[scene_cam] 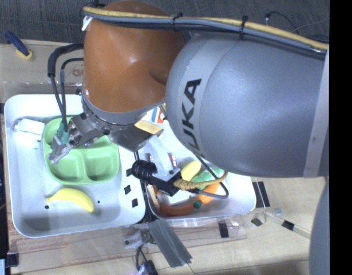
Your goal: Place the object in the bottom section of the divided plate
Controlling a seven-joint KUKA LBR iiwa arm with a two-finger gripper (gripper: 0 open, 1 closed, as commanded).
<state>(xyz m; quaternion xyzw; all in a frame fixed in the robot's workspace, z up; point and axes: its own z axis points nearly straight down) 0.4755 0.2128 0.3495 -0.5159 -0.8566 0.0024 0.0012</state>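
Grey KUKA arm [244, 102] looms over green divided plate [84, 156]; gripper [62, 145] at plate's left rim, grip state unclear; banana [71, 199] just below plate, ungrasped; next: pick it.

- I see a light green divided plate [87, 164] in the white left bin [21, 182].
- I see a yellow banana [71, 198] by that bin's bottom edge.
- The arm [244, 96] is grey, its band [121, 56] orange.
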